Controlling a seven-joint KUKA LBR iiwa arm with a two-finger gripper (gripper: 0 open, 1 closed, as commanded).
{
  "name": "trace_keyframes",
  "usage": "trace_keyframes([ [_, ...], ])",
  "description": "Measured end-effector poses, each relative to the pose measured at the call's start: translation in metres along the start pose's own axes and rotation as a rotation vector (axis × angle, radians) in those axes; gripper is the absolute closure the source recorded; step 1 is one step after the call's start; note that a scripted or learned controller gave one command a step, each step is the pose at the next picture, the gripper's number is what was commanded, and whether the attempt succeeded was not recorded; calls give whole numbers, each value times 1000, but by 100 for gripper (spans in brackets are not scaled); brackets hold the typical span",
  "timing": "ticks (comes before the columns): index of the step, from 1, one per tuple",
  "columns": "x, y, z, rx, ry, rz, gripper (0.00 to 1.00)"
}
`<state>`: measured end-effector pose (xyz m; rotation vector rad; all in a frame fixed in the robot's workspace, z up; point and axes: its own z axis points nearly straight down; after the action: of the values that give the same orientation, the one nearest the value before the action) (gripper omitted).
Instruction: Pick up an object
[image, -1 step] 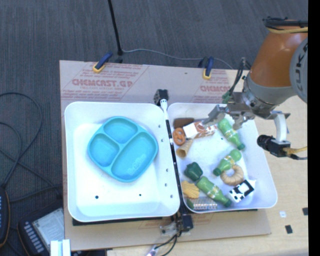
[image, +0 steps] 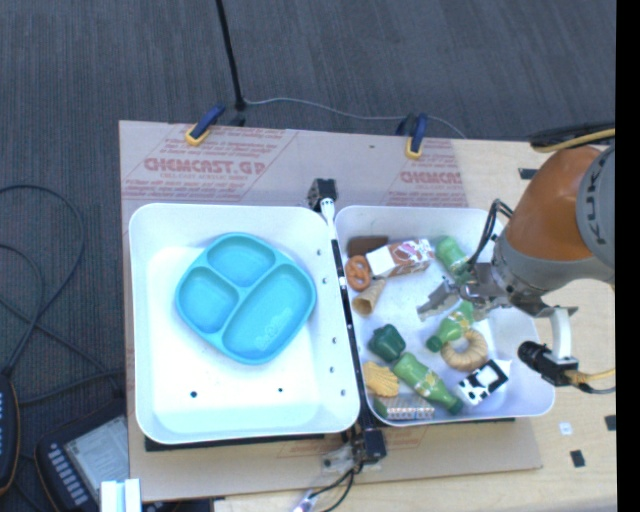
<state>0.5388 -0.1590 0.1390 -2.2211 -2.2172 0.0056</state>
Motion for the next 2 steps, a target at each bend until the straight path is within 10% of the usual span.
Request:
trace_keyframes([
  [1, -17, -21, 51, -12, -2, -3, 0],
  [2, -17, -20, 40, -16, -2, -2, 100],
])
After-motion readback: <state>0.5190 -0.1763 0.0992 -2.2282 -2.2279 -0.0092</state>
